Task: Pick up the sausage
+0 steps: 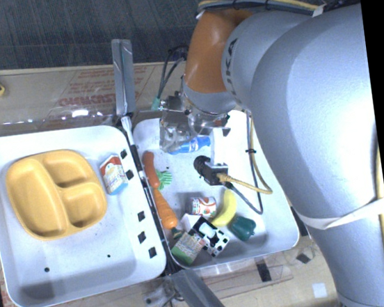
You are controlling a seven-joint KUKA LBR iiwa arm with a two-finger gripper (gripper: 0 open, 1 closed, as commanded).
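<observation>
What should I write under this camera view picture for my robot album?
Robot arm's pincer hovers over the right bin near the sausage, carrot and banana; yellow tray fills the left bin.

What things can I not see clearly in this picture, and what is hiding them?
- Gripper, camera view: the wrist above covers its fingers.
- Right bin: the grey arm hides its right side.
- Sausage: partly in shadow at the divider.
- Items by the banana: piled, too small to name.
</observation>
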